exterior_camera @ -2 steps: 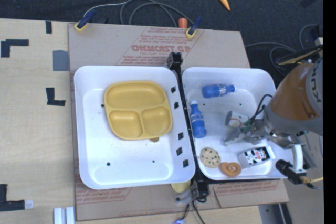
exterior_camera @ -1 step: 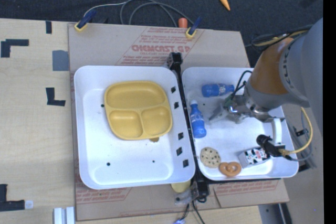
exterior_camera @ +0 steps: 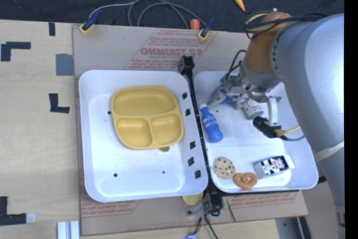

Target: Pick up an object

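My gripper (exterior_camera: 230, 93) hangs over the far part of the right bin (exterior_camera: 296, 145), under the grey arm and its orange band (exterior_camera: 263, 47). Just to its lower left a blue bottle (exterior_camera: 211, 125) lies on the bin floor near the left wall, a short gap away from the gripper. Along the bin's near edge sit a round speckled cookie (exterior_camera: 224, 167), a brown pretzel (exterior_camera: 245, 179) and a small black-and-white packet (exterior_camera: 273, 165). A yellow divided plate (exterior_camera: 148, 116) lies in the left bin (exterior_camera: 95, 176).
A black cable with a plug (exterior_camera: 267, 127) dangles from the wrist over the middle of the right bin. Clamps and wires lie beyond the bins at the back. The arm's bulk covers the right bin's far right corner.
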Motion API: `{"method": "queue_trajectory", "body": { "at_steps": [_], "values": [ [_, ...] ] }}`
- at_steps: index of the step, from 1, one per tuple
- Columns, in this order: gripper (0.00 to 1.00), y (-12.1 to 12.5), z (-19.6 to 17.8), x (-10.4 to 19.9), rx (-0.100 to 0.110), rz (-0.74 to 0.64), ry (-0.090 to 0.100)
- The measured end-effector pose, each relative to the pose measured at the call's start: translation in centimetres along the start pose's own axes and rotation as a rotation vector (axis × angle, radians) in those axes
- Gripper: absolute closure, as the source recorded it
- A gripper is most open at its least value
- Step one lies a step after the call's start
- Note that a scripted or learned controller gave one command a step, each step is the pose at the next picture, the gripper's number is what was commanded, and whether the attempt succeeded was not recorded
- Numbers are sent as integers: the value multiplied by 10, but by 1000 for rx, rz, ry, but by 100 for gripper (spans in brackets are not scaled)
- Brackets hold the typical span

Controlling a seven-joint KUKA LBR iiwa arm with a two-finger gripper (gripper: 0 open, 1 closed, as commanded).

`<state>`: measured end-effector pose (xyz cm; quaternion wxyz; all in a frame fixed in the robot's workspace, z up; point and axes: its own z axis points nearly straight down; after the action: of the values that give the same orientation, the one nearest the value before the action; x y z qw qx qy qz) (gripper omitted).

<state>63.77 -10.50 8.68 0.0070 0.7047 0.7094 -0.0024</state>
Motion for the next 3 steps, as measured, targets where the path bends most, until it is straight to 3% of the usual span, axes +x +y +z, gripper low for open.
{"method": "queue_trajectory", "body": {
  "at_steps": [1,2,3],
  "values": [
    [0,24,5,-35,57,10,35],
    [0,23,6,-77,47,11,30],
    [0,26,5,-92,45,1,39]
  ]
}}
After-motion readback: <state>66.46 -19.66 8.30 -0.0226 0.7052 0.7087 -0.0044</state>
